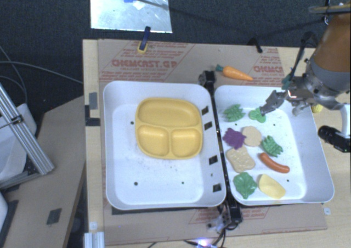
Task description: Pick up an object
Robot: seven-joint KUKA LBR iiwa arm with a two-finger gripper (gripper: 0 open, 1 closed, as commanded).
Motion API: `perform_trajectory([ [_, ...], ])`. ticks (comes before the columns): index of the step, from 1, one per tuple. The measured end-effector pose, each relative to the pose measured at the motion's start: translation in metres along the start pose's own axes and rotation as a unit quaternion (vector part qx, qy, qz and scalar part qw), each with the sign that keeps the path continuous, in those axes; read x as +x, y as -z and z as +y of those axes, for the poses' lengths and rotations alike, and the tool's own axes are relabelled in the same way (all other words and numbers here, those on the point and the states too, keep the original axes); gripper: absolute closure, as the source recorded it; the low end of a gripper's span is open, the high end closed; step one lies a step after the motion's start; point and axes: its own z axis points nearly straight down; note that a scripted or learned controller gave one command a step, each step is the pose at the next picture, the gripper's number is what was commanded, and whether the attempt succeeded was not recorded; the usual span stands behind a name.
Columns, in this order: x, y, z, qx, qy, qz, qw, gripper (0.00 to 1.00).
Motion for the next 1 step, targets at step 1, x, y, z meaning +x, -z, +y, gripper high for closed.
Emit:
perform_trajectory([
  [1,-0.0424,0.0732,-0.0833,-0.003,-0.004,-0.001,1.0000,0.00],
])
